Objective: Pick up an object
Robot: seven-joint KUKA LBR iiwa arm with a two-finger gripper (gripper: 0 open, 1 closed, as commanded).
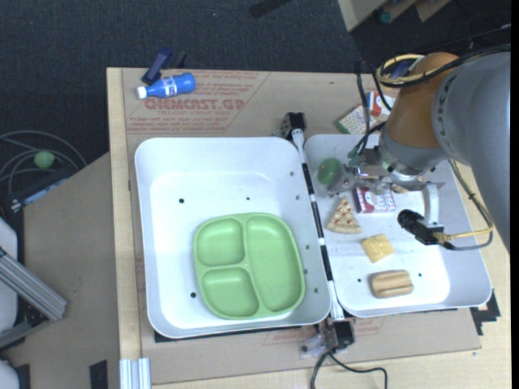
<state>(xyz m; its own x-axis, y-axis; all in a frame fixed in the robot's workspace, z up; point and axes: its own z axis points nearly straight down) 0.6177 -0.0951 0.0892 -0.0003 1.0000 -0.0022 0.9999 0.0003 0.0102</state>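
**Desk:** Green plastic first. You see the divided tray (246, 264) lying flat in the left bin (162, 168), three compartments up, toward that bin's near side. What do you have on the right?

**Floor:** You have the grey arm (474, 104) reaching in from the right, its orange band (413, 108) above the wrist, and the gripper (381, 186) down over the far half of the right bin (462, 274). Whether the claw is released or clenched you cannot tell from this angle; the wrist body covers it.

**Desk:** And the things you could pick?

**Floor:** You see a small red-and-white packet (371, 201) directly under the gripper, partly hidden by it. A pizza-slice toy (344, 218) lies just beside the packet, toward the divider between the bins. A dark green rounded piece (329, 171) sits at the far left corner of the same bin, near the gripper. A pale yellow block (377, 247) lies nearer the middle, and a tan bread-roll toy (391, 283) lies nearest the camera, apart from the block. A black cylindrical part (418, 226) with a yellow cable juts out below the wrist, over the bin.

**Desk:** Outside the bins?

**Floor:** You see a blue-and-white bottle (166, 87) lying on its side on the cardboard (243, 104) behind the left bin.
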